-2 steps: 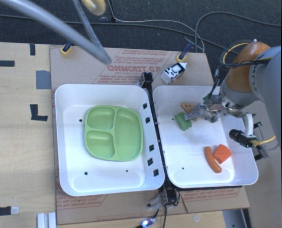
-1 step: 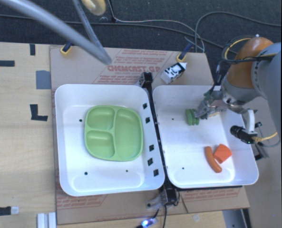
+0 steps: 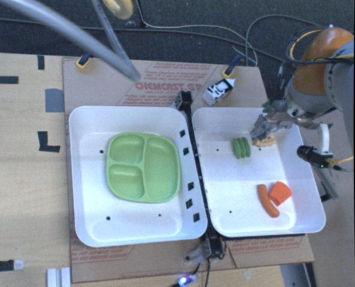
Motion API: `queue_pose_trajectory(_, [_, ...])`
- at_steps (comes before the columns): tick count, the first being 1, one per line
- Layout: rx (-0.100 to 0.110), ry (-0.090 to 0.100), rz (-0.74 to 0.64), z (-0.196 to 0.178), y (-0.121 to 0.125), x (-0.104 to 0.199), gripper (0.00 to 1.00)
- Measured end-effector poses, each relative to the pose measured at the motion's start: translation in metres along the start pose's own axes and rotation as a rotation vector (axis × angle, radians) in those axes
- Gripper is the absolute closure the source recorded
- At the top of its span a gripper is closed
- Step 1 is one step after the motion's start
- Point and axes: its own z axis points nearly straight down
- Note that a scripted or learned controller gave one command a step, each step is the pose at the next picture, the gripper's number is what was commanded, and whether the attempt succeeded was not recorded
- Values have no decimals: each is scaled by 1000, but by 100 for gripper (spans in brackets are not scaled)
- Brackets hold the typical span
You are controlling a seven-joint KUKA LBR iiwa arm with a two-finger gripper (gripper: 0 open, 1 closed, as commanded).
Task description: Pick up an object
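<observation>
Hovering: gripper (image 3: 262,133) over tan obj (image 3: 264,140), right bin (image 3: 306,178).

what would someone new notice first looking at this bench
The light green divided plastic plate filling the middle of the left white bin stands out most. In the right white bin, an orange block touches an orange carrot-shaped piece near the front, while the gripper reaches down beside a small green ridged item.
</observation>
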Motion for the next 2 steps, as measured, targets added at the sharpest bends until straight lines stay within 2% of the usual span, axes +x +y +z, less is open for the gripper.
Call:
queue_pose_trajectory(1, [-2,0,0,-63,-1,5,100])
queue_pose_trajectory(2, [1,0,1,-92,0,6,100])
